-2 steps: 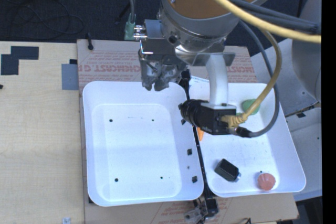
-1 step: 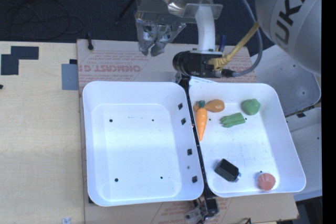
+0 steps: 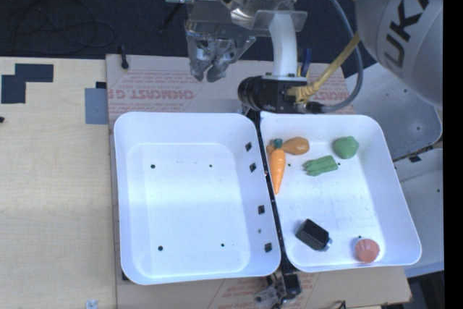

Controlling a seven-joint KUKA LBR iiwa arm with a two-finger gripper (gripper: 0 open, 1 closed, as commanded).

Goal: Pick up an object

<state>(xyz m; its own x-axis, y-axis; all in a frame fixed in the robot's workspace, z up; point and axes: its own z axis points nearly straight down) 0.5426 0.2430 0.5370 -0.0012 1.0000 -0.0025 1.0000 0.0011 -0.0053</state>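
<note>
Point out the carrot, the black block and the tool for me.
carrot (image 3: 277,170), camera view, middle of its orange body.
black block (image 3: 313,235), camera view, centre of its top face.
tool (image 3: 210,70), camera view, at its fingertips above the bench.

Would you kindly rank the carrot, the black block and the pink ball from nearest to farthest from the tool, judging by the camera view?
The tool hangs above the bench behind the bins.
1. The carrot, at the right bin's left edge, near its back.
2. The black block, toward the right bin's front.
3. The pink ball, in the right bin's front right corner.
</note>
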